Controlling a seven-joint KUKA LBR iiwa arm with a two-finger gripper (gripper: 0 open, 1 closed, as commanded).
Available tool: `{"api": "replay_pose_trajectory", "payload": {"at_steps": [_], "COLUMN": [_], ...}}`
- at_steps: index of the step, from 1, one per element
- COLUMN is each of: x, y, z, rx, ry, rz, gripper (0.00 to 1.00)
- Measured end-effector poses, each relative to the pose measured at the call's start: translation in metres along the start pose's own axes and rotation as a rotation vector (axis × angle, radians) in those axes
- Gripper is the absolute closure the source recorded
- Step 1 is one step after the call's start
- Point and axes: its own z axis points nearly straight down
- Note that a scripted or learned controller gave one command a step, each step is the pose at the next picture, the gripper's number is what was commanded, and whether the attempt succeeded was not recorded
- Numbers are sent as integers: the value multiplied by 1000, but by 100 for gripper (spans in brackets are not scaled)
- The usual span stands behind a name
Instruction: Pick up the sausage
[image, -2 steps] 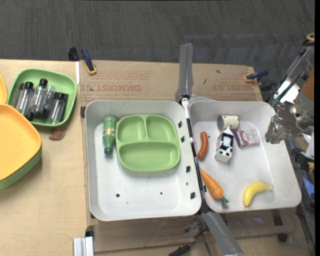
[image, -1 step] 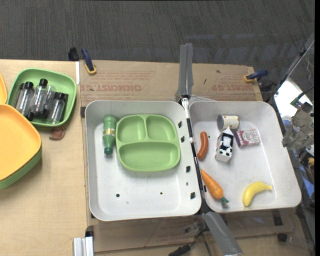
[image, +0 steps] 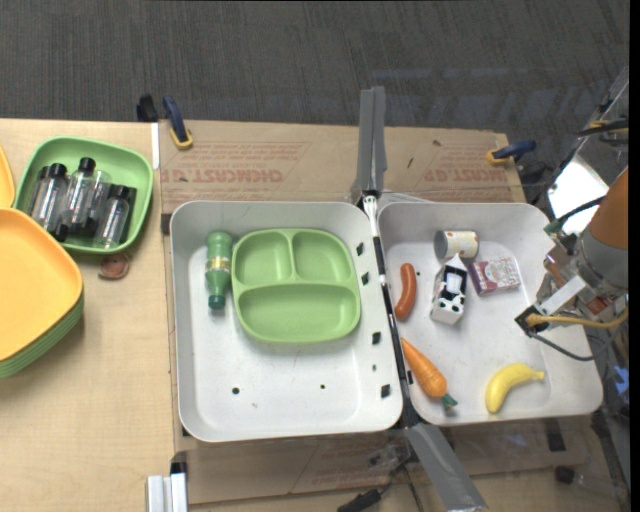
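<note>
The sausage (image: 405, 290), reddish-orange and slightly curved, lies lengthwise near the left wall of the right bin (image: 520, 218). My gripper (image: 566, 284) hangs over that bin's right rim, well to the right of the sausage. A cow-patterned carton (image: 450, 296) and a pink box (image: 496, 275) lie between them. Nothing shows in its grasp.
Also in the right bin are a carrot (image: 428, 374), a banana (image: 512, 386) and a small cup (image: 457, 243) on its side. The left bin (image: 280, 400) holds a green divided plate (image: 296, 283) and a green bottle (image: 217, 268). A green tray of bottles (image: 85, 195) and yellow plates (image: 35, 290) sit far left.
</note>
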Motion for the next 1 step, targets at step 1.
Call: {"api": "replay_pose_trajectory", "payload": {"at_steps": [1], "x": [-44], "y": [-7], "z": [42], "rx": [4], "ry": [2], "rz": [-132], "gripper": [100]}}
